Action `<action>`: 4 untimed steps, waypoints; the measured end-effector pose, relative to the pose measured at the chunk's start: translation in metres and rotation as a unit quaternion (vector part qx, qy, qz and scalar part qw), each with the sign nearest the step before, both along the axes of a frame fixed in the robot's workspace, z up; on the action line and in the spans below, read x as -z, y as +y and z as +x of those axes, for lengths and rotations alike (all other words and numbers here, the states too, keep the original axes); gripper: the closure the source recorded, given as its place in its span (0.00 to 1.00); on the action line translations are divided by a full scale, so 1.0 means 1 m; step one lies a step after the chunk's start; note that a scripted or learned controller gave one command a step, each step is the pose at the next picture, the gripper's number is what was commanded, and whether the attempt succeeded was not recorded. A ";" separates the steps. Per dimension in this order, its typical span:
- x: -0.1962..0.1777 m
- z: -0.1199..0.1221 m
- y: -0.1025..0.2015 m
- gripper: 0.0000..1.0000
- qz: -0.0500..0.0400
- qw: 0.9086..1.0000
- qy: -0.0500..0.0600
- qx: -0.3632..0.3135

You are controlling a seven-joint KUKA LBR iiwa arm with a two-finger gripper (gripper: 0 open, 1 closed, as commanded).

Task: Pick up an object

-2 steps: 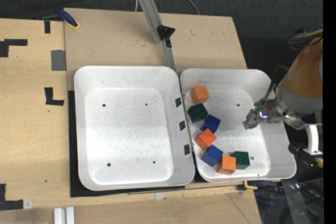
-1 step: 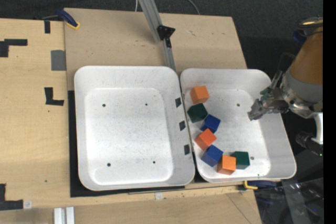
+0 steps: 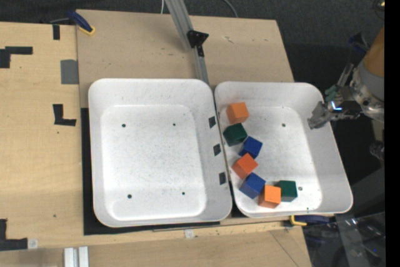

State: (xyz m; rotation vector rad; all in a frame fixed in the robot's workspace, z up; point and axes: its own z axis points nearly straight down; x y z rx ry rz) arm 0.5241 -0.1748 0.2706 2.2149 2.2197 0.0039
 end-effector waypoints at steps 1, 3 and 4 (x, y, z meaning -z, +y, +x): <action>0.000 0.006 0.049 1.00 0.002 1.000 0.003 -0.002; 0.011 -0.001 0.167 1.00 0.002 1.000 0.004 -0.003; 0.020 0.003 0.214 1.00 0.002 1.000 0.005 -0.002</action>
